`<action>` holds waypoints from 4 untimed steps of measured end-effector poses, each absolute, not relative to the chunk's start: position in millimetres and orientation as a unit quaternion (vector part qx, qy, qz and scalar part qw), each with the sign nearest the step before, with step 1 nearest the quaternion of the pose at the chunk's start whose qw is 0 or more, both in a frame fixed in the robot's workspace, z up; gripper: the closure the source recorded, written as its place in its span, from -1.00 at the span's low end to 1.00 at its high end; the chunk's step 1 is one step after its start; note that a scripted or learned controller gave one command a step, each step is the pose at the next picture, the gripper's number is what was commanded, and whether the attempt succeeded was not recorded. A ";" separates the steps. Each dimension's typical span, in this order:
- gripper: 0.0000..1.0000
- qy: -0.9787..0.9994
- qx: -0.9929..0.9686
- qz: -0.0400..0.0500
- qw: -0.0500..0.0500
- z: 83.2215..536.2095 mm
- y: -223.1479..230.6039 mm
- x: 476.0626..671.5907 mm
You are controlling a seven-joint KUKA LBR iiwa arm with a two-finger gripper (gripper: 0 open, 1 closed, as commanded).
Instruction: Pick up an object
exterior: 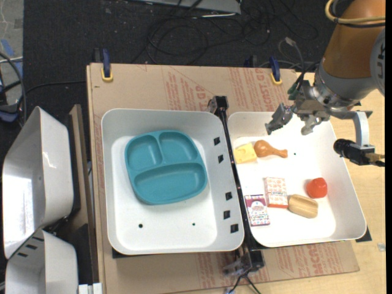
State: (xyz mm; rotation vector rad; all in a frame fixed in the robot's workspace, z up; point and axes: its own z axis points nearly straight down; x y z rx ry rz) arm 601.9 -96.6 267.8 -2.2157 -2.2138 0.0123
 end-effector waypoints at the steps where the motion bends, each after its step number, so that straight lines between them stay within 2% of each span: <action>1: -1.00 -0.707 -0.707 0.000 0.000 274.3 -96.5 603.9; 2: -1.00 -0.706 -0.708 0.002 0.002 219.2 -104.2 596.5; 3: -1.00 -0.707 -0.707 0.002 0.002 162.8 -100.8 605.4; 4: -1.00 -0.707 -0.708 0.002 0.002 114.5 -100.7 595.6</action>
